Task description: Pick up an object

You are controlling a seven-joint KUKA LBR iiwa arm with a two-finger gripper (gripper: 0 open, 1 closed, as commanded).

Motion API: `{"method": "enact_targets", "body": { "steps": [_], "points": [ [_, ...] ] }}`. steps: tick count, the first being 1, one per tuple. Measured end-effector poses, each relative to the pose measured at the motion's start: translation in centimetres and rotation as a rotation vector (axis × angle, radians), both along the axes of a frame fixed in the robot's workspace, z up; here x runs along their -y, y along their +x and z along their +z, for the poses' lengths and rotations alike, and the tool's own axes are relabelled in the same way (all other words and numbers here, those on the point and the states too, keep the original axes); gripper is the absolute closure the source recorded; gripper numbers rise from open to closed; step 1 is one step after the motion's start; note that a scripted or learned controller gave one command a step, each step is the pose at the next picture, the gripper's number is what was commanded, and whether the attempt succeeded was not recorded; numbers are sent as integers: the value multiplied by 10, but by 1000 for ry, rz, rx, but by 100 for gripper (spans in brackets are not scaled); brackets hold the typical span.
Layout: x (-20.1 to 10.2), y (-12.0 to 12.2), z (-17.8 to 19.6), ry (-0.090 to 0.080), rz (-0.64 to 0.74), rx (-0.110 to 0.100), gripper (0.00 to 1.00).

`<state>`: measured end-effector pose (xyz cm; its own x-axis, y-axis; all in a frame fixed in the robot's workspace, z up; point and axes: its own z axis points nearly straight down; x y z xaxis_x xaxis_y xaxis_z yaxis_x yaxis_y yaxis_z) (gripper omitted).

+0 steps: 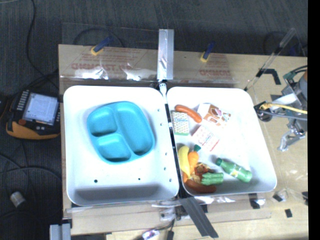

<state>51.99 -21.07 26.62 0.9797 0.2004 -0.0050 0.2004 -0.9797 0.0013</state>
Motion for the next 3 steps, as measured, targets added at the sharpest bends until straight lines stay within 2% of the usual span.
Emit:
{"method": "enact_targets", "body": {
  "steps": [1, 2, 3],
  "points": [
    [0, 0, 8, -1, 2, -6, 100],
    [0, 0, 8, -2, 1, -6, 0],
    [12, -37, -86, 5, 4, -1, 0]
  ]
}}
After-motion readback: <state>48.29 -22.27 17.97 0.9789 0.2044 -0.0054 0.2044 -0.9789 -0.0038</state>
